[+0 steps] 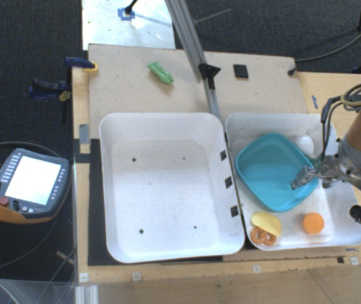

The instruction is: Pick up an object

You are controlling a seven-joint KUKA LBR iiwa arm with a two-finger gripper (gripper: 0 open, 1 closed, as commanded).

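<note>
Gripper (304,179), whose state I cannot tell, sits at the rim of the teal plate (270,170), which is tilted and may slip off.

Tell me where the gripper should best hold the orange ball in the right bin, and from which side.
Probably from straight above, fingers closing across the middle of the orange ball. It is round, and sits apart from the teal plate and the bin's near wall.

Fixed overhead camera — slanted, above both bins (168,122)
</note>
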